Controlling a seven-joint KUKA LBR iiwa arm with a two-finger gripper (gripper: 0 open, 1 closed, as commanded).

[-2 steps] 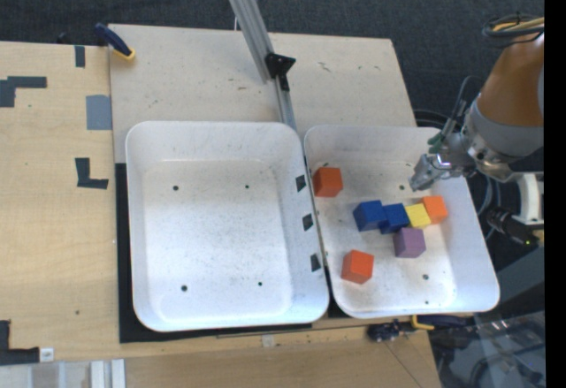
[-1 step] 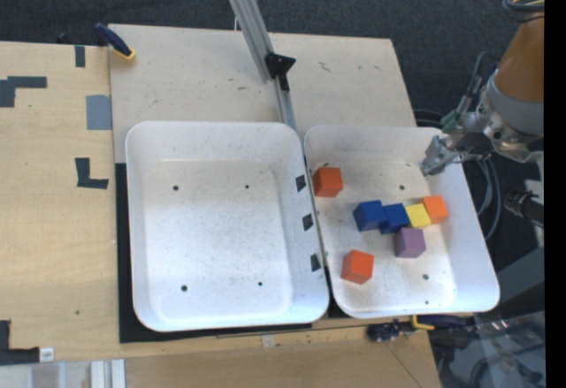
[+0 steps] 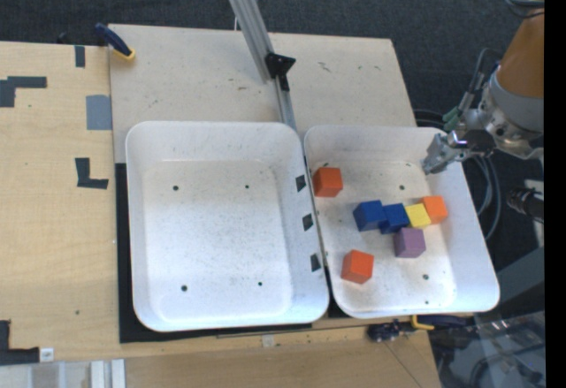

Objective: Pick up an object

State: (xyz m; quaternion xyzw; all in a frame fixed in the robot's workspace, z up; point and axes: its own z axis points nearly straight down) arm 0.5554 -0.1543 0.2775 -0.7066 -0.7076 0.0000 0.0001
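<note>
The right bin (image 3: 460,285) holds several small blocks. An orange cube (image 3: 328,181) lies near its left wall and another orange cube (image 3: 358,266) sits toward the front. In the middle a blue block (image 3: 380,216), a yellow cube (image 3: 417,216), a small orange cube (image 3: 435,208) and a purple cube (image 3: 409,242) cluster together. My gripper (image 3: 439,154) hangs over the bin's back right corner, above and to the right of the cluster, with nothing seen between its fingers.
The left bin (image 3: 141,201) stands beside the right one, with black clips on the shared wall. A slanted metal pole (image 3: 252,15) crosses the bench behind the bins. Cables hang at the right by the arm (image 3: 522,86).
</note>
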